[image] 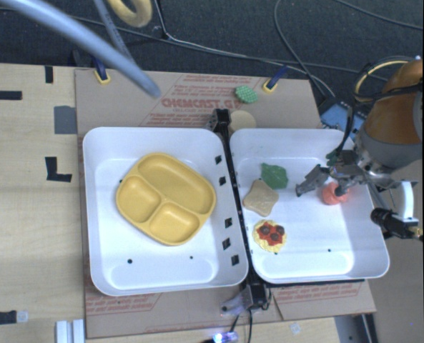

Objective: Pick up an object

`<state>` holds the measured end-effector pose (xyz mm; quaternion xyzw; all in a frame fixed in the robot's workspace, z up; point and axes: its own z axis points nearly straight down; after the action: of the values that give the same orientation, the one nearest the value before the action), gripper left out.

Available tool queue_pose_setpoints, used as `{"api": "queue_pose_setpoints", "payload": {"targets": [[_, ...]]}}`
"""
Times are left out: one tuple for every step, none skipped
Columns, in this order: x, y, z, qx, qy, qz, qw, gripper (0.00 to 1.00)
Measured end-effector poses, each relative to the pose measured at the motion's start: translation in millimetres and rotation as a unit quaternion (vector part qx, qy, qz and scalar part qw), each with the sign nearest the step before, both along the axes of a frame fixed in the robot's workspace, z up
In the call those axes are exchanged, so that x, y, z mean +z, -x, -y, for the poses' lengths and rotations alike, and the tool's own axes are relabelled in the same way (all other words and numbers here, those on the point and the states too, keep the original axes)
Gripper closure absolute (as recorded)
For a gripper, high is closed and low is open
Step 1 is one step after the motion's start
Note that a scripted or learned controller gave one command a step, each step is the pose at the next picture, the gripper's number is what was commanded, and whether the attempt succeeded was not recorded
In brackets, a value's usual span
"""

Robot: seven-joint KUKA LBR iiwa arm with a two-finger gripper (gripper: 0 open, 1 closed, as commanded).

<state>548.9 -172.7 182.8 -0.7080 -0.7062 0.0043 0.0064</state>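
Two shallow white bins sat side by side on the bench. The left bin (97,213) held a yellow divided plate (166,199), lying flat and turned at an angle, roughly in the middle of that bin.

The right bin (362,259) carried four small things. A green piece (274,175) lay toward the bin's far left part, and just below it, nearly touching, was a tan, bread-like piece (260,199). Closer to the near left corner lay a small round yellow piece with red topping, like a toy pizza (269,236). Near the right edge, about halfway along it, sat a small red-orange object (332,194).

The arm (392,123) came in over the right edge of the right bin, its orange band above the wrist. The gripper (329,177) was low over the red-orange object; one dark finger (310,181) stretched out to the left of it, well spread from the other side, so the gripper looked parted rather than closed. The red-orange object lay at the fingers' base and partly under them, but it was not clearly pinched between them.

Beyond the far edge of the bins, on the cardboard sheet (190,102), lay a small green ridged piece (246,93).
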Motion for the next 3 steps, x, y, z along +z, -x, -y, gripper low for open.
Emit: {"api": "queue_pose_setpoints", "payload": {"targets": [[8.2, -3.3, -0.5, 0.002, 0.0012, 0.007, 1.0, 0.0], [-37.9, 4.4, 2.0, 0.001, 0.0016, 0.005, 1.0, 0.0], [-95.0, -1.1, -5.9, 0.002, 0.0018, 0.007, 1.0, 0.0]]}}
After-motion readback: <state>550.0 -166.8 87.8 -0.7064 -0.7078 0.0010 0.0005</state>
